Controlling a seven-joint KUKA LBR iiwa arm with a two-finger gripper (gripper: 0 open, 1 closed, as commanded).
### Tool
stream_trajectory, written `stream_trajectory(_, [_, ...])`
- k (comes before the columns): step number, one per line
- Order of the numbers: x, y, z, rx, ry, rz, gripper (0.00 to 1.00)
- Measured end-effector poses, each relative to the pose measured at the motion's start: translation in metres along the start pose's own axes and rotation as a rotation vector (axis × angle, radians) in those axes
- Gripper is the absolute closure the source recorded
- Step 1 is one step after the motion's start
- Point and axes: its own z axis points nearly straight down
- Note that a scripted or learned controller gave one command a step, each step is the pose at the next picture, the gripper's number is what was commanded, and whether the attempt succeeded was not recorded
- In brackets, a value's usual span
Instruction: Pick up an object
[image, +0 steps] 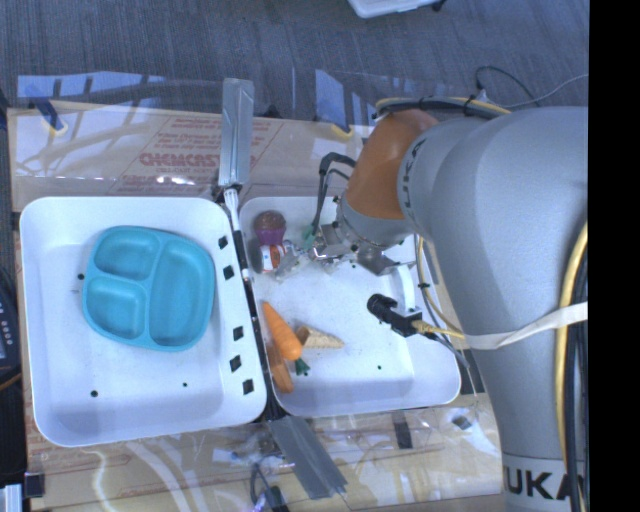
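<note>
One orange carrot (282, 338), tapered, beside cone (322, 339)

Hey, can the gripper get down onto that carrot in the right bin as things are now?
Probably yes. The carrot lies uncovered by the bin's left wall, with only a pale cone-shaped piece touching its side. The gripper sits farther back in the same bin.

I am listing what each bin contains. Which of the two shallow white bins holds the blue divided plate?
The left white bin holds the blue three-compartment plate. The right white bin holds an orange carrot and other small items instead.
</note>
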Motion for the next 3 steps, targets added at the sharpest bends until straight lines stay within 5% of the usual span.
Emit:
stream_trajectory(1, [0.0, 0.029, 0.003, 0.028, 0.008, -0.038, 0.0])
stream_trajectory(2, [-0.02, -0.033, -0.031, -0.001, 0.0, -0.181, 0.0])
stream_trajectory(3, [0.009, 0.018, 0.001, 0.004, 0.001, -0.138, 0.0])
